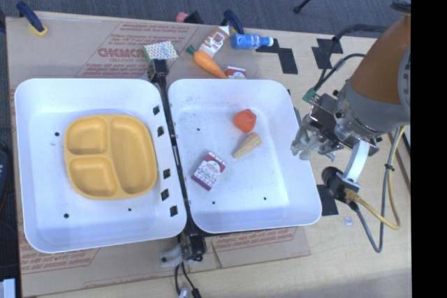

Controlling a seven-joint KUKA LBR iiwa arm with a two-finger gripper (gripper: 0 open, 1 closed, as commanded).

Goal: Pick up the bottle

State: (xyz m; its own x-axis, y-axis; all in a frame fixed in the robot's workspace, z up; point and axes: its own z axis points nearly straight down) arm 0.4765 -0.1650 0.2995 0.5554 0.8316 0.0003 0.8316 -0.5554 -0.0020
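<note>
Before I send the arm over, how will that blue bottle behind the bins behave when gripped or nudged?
The bottle lies on its side on the cardboard, so a nudge will probably roll it. It looks small and plastic, likely light. Its rounded body may slip between the fingers. The gripper sits right of the bin, well away.

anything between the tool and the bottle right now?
Nothing visible blocks it. The tool sits just off the right bin's right rim. The bottle lies on the bench behind that bin, beside the carrot, with bare bench between it and the tool.
</note>
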